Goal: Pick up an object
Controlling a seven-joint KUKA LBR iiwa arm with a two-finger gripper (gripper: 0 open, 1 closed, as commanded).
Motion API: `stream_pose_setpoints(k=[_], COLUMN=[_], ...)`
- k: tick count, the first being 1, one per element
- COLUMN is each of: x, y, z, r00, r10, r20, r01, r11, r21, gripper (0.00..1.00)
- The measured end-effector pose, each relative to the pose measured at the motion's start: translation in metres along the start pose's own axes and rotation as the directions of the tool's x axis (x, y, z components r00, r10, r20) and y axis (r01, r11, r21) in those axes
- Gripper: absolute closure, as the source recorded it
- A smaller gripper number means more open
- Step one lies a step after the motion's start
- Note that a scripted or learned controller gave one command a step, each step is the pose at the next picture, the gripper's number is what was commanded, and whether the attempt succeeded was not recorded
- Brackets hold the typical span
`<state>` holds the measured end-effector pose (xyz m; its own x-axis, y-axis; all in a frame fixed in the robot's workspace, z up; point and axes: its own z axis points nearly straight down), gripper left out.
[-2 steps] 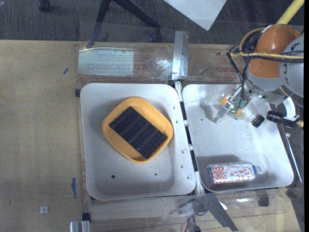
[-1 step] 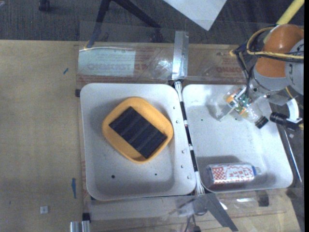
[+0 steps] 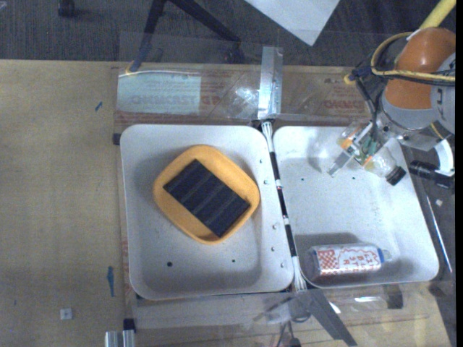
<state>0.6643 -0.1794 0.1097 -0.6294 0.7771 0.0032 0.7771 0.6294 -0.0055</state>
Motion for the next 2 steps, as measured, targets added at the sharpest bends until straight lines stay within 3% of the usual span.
stream_pose_setpoints(k=[1,2], x=[0.0,-0.001], y=[0.0,-0.005], z=[0.0,-0.049], r00=[1.0,0.999], r10=[0.0,0.041], r20=[0.0,0.008], r01=[0.0,-0.041], r11=[1.0,0.999], r21=[0.0,-0.009], gripper=[0.0,0.0])
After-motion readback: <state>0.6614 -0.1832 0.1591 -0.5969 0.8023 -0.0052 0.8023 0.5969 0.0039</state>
